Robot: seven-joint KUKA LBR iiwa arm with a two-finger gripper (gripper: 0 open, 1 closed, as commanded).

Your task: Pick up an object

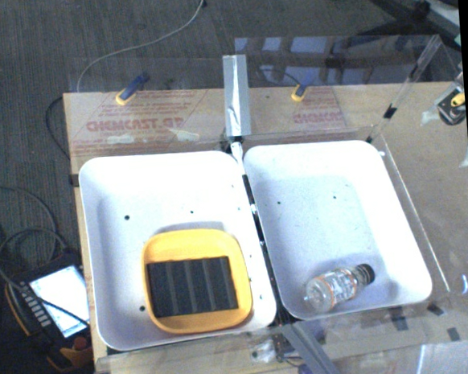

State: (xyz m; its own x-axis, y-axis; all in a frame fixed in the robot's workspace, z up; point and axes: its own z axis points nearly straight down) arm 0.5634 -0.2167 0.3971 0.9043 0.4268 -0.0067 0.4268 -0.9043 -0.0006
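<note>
Where it lies on its side, the clear bottle [338, 285] occupies the 5 o'clock area of the white bin on the 3 o'clock side [322, 175], dark cap pointing toward 2 o'clock, near the bin's 6 o'clock wall. A yellow container [197, 280] with a dark ribbed centre rests flat at 6 o'clock in the adjoining white bin on the 9 o'clock side [107, 208], well apart from the bottle. Both bins sit touching on the worktop [445, 206]. Two yellow clamps [129, 89] stand at 12 o'clock. The state of the jaws cannot be told.
</note>
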